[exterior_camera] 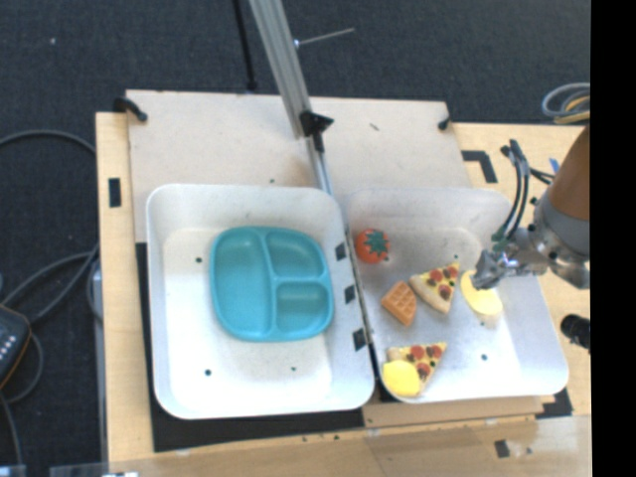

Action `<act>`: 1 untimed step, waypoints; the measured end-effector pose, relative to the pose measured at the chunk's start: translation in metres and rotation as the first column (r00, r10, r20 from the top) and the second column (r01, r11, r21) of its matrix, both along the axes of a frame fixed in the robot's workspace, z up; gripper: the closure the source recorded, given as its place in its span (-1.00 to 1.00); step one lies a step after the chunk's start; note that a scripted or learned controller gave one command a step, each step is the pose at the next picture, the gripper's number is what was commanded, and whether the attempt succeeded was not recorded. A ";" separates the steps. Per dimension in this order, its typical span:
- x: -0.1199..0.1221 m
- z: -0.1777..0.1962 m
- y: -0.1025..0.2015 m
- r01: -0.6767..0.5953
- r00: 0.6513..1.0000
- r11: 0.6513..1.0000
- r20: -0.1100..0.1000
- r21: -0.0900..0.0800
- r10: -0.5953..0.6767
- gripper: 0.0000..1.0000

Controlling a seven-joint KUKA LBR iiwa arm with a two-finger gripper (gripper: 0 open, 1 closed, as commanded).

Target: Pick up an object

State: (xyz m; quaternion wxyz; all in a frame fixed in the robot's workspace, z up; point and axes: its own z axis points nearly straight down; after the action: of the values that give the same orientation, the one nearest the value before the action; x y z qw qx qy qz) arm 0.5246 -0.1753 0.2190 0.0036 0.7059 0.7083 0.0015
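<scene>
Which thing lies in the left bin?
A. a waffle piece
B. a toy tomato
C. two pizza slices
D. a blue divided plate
D: the blue divided plate lies alone in the left bin; the tomato, pizza slices and waffle piece lie in the right bin.

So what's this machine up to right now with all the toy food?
A robot arm reaches into the right bin, its gripper just above a pale yellow piece. Nearby lie two pizza slices, a waffle, a tomato and a lemon. The left bin holds a blue divided plate.
</scene>
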 end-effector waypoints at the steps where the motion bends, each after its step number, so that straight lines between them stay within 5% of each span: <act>1: 0.001 0.018 -0.001 0.000 1.000 1.000 -0.003 0.001 0.000 1.00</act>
State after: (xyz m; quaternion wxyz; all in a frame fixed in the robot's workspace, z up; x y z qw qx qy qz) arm 0.5258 -0.1767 0.2368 0.0021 0.7060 0.7083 0.0007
